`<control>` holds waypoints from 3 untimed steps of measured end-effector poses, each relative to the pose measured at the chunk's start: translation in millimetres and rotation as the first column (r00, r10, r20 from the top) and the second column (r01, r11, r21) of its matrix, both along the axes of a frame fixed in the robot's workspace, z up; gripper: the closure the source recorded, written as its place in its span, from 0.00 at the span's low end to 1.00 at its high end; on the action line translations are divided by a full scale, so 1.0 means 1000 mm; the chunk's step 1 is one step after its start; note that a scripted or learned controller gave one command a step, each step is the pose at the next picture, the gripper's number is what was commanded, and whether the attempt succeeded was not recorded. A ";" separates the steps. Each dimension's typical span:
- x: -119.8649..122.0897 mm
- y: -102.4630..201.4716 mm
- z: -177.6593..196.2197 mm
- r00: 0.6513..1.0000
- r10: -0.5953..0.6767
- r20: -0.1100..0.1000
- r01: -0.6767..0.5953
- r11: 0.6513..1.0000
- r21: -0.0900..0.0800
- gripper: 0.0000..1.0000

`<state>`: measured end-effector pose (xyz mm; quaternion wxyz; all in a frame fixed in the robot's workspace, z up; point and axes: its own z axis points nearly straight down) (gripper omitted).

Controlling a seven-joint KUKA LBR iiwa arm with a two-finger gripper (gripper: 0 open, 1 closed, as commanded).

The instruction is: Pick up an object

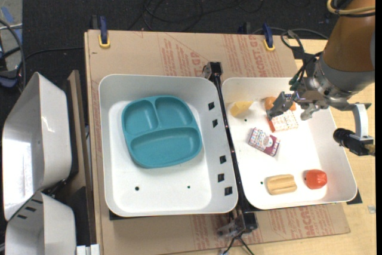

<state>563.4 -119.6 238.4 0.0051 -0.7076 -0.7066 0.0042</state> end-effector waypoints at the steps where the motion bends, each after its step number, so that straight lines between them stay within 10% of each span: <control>1: 0.002 0.000 0.007 1.000 0.003 0.012 -0.003 1.000 -0.001 0.00; 3: 0.004 0.009 -0.091 1.000 0.002 0.008 -0.002 1.000 0.000 0.00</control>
